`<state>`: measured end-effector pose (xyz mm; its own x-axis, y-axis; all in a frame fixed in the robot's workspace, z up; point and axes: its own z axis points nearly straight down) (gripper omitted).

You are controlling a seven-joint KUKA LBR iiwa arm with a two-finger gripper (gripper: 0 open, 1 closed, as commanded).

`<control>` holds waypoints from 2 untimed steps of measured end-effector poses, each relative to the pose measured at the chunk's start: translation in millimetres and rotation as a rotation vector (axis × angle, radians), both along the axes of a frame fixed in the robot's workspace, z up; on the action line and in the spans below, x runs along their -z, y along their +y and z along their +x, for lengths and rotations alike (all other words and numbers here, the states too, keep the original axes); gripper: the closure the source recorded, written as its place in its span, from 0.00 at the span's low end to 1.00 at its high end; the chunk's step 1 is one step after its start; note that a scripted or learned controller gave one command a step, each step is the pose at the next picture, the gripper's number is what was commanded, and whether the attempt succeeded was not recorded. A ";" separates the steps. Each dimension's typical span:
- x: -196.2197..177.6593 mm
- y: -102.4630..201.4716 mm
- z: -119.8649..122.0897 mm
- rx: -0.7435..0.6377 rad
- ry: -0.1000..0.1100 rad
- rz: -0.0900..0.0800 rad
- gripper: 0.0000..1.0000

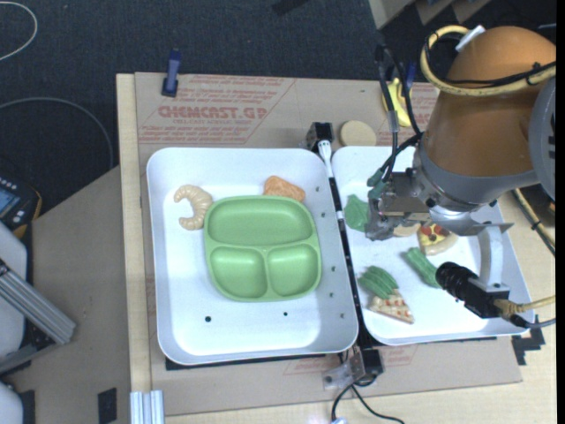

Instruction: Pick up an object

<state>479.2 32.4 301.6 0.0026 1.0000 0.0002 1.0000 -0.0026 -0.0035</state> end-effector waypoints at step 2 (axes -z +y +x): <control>-3.7 52.0 0.3 -0.007 -0.007 0.001 1.00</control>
